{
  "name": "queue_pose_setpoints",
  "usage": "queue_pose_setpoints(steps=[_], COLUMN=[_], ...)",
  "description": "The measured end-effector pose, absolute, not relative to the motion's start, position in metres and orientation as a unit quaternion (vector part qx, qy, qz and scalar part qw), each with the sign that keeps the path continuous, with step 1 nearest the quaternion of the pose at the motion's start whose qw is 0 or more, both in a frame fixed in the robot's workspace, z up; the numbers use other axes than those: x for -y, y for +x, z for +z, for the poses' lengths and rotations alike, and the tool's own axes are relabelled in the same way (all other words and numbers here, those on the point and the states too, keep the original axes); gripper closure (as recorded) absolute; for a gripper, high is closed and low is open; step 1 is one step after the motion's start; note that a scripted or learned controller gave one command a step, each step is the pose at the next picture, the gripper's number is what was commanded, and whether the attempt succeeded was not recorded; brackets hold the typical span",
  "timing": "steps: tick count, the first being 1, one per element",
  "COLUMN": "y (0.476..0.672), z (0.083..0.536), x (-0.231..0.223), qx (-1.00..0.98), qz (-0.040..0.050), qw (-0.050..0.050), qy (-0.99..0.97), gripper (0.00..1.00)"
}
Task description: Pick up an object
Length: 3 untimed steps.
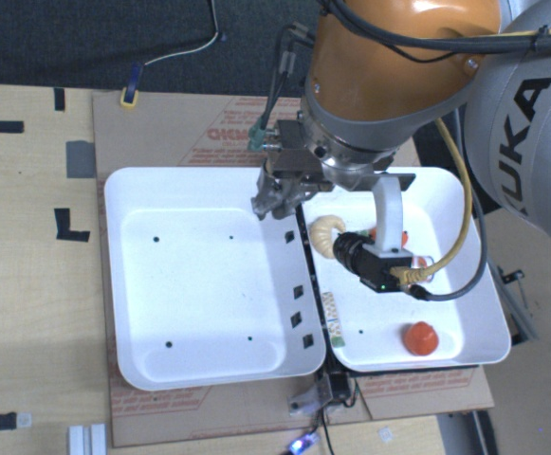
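Camera view, looking down at a slant on two shallow white bins set side by side on a cardboard sheet over a wooden bench. A large grey KUKA arm with an orange band (403, 27) reaches in from the right and hangs over the far edge of the bins, above the seam where they meet. Its gripper (277, 197) points down near the far inner corner of the left bin (199, 282); whether it is open, closed or holding anything cannot be told, as the wrist hides the tips.

Candidates for picking lie in the right bin (465, 339). A pale, curled, shell-like object (326, 232) sits near the dividing wall, partly under the wrist. A small red-orange round object (420, 338) rests alone near the front right corner, well apart from everything else. A black cylindrical part with a yellow cable (375, 265) hangs off the arm over this bin. The gripper's position near the seam suggests it is hovering between bins, not yet committed to an object.
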<state>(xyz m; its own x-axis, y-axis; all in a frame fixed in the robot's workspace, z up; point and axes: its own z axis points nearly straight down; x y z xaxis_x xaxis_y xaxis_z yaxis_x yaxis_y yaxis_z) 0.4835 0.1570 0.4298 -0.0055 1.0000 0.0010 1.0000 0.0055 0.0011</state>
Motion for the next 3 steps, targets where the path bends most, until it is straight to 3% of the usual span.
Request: queue_pose_setpoints(steps=[2, 3], y=[0.484, 0.484], z=[0.471, 0.538], x=[-0.135, -0.161], qx=[-0.708, -0.708], qz=[-0.0015, 0.0028], qw=[0.000, 0.001], qy=[0.706, 0.706], gripper=[1.00, 1.00])
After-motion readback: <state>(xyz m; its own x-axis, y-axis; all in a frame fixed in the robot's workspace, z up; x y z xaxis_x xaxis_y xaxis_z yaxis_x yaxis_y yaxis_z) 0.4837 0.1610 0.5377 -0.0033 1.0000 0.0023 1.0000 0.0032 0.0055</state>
